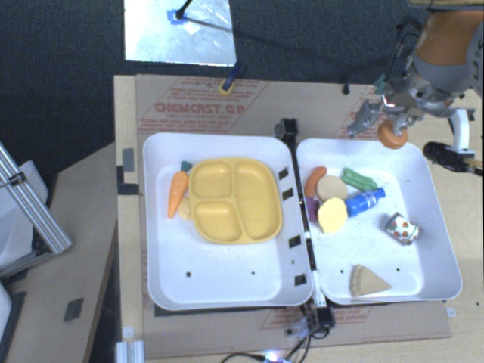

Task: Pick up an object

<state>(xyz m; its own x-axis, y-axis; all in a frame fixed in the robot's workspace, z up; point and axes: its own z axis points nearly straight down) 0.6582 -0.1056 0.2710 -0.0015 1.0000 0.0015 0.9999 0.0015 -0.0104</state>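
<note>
Hovering hand (392, 124) over right bin's (439, 233) rim

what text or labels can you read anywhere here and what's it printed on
"CHEMCAST GP", red print on the brown sheet under the bins; last letters are uncertain.
More red print at that sheet's front edge: too blurred to read.
The blue bottle and small patterned can: nothing legible.

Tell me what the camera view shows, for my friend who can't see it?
The robot's hand hangs over the far edge of the right bin with a small orange ball right under it. That bin has toy food and a blue bottle; the left bin has a yellow divided plate and a carrot.
</note>
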